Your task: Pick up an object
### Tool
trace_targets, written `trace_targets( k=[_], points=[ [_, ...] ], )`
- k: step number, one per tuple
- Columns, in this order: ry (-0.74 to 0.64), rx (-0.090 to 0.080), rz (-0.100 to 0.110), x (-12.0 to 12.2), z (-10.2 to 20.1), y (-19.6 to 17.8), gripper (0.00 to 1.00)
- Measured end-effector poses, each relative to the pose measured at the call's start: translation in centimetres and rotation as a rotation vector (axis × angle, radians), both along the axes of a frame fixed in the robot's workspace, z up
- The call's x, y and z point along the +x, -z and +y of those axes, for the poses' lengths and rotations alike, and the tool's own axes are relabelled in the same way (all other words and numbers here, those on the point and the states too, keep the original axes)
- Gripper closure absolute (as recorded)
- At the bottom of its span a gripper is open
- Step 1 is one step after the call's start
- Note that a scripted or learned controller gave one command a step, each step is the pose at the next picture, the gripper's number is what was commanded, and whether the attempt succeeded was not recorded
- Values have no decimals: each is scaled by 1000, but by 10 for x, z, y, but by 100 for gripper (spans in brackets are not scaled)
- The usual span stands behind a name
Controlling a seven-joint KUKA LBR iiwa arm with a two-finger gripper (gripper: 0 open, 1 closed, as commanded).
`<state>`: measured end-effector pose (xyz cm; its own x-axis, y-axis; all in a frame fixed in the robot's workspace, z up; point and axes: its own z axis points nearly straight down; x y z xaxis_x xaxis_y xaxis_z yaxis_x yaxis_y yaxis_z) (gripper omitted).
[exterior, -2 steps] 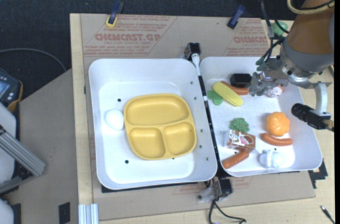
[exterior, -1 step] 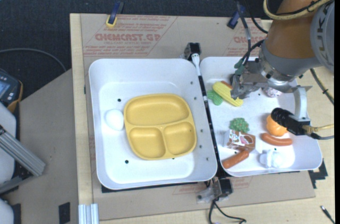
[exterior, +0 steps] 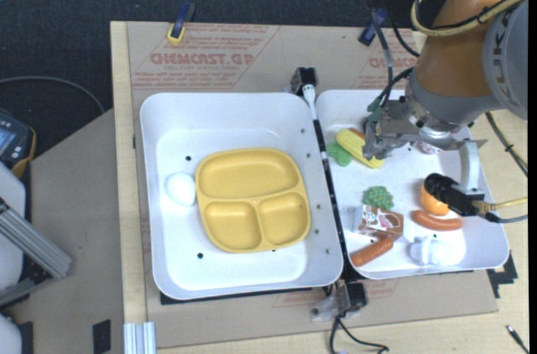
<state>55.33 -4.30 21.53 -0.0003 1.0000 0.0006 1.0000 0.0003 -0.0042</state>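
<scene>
The arm comes in from the upper right of the frame, and its gripper (exterior: 375, 144) hangs low over the top part of the right bin (exterior: 491, 243). I cannot tell how the pincer stands, because dark parts of the hand sit in the way.

Just beside it, a bit left, lies a toy corn (exterior: 351, 148), yellow with a green end. That looks like the thing it wants. I cannot tell if they touch.

Lower in the same bin sit a little broccoli (exterior: 377, 196), a small packet (exterior: 379, 219), two sausages (exterior: 372, 251), an orange piece (exterior: 433, 200) and a white toy (exterior: 431, 252). The left bin (exterior: 159, 176) holds a yellow plate (exterior: 250, 200) and a white egg (exterior: 179, 188).

What could go wrong? The corn is round and smooth, so it may roll or slip away when squeezed. It also lies near the bin's wall, so the pincer could bump the wall. The hand could push the corn aside and come up with nothing.
</scene>
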Motion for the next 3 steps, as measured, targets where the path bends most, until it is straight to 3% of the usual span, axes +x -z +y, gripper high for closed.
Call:
trace_targets(
  k=[1,2,3],
  points=[
    [1,0,-1,-7,0,0,100],
    [-1,-1,-7,3,2,-4,100],
    [1,0,-1,-12,-3,-3,100]
  ],
)
